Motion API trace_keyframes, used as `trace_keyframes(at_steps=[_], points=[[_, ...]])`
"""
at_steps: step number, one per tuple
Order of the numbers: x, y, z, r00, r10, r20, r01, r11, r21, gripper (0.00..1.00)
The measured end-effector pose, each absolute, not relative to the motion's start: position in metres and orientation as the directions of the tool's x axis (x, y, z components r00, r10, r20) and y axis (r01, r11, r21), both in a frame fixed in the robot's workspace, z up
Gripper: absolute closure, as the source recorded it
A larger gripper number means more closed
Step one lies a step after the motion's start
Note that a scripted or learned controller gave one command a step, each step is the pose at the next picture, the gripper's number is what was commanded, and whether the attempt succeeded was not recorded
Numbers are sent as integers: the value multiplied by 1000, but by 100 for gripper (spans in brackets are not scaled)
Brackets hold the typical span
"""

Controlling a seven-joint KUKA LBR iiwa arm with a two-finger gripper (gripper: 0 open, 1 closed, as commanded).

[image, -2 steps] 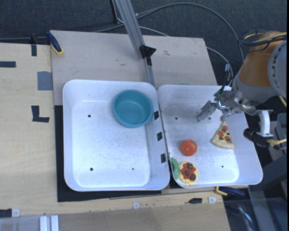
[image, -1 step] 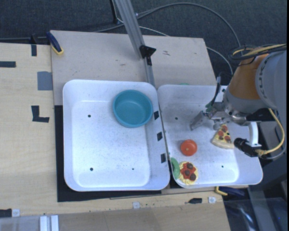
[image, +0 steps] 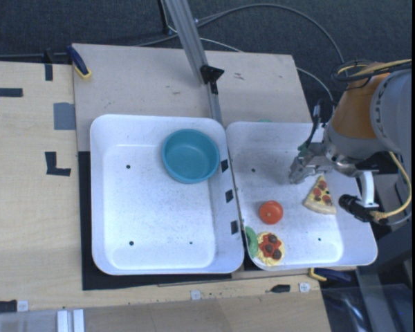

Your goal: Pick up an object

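Nothing is lifted yet: the pincer (image: 299, 173) hovers low, grip state unclear, pizza slice (image: 321, 196) just beside it, tomato (image: 270, 212) below.

Robot lab: taped bench (image: 28, 185), white bins (image: 152, 254), cables (image: 277, 9).

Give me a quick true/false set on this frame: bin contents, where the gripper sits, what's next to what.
1. The blue bowl sits in the left bin. True.
2. The gripper hangs over the left bin. False: it is over the right bin, beside the pizza slice.
3. The tomato lies in the right bin. True.
4. The tomato is inside the blue bowl. False: it lies on the right bin's floor, apart from the bowl.
5. A round toy pizza lies near the right bin's front left corner. True.
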State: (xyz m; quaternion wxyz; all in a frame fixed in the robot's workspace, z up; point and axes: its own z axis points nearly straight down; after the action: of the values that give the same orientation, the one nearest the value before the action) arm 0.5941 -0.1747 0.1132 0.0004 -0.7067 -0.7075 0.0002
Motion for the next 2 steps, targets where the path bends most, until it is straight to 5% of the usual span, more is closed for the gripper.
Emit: trace_keyframes(at_steps=[2], points=[[599, -171, 216, -1, 1000, -1, 1000, 1, 5, 100]])
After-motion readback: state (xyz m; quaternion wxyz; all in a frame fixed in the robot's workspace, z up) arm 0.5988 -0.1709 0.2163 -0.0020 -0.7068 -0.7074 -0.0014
